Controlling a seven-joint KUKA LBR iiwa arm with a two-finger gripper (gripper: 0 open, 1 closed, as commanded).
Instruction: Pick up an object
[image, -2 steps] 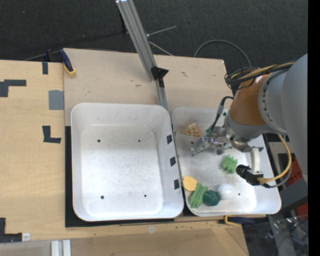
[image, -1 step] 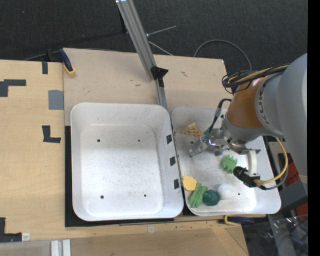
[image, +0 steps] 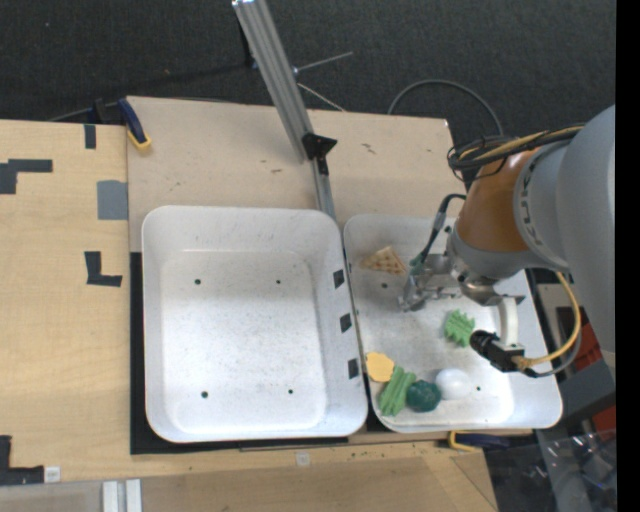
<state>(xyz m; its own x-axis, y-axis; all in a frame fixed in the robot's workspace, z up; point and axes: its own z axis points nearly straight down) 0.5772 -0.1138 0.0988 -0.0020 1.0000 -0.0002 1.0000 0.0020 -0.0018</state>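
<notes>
The jaws (image: 413, 297) hang low over the floor of the right bin (image: 520, 410), near its middle; whether they are parted or clenched I cannot tell. Just to their upper left lies a tan waffle-patterned wedge (image: 383, 262). To their lower right sits a light green spiky piece (image: 459, 327). Along the bin's near edge lie a yellow-orange piece (image: 379, 367), a green bundle (image: 397, 390), a dark teal lump (image: 423, 396) and a white ball (image: 453, 381), close together. The left bin (image: 240, 330) sits beside it on the worktop (image: 60, 300).
</notes>
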